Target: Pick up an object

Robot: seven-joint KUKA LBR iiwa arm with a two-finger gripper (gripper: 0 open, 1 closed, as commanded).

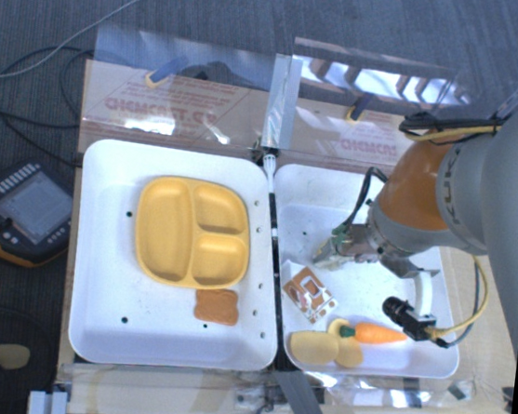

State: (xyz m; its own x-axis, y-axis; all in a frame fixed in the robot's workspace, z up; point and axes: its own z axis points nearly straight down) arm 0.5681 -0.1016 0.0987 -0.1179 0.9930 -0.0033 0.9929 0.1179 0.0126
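Grey two-finger gripper [333,249], finger state impossible to tell, hung centre-right in the right white bin [310,191], just above the brown-and-white waffle-patterned toy block [309,292] and the orange plastic carrot [376,335] toward lower right.

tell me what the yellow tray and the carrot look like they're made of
Yellow tray: probably moulded plastic, going by its even colour, rounded compartment walls and soft sheen. Carrot: likely a plastic or rubber toy, with smooth uniform orange and a flat green tip; too small to tell which.
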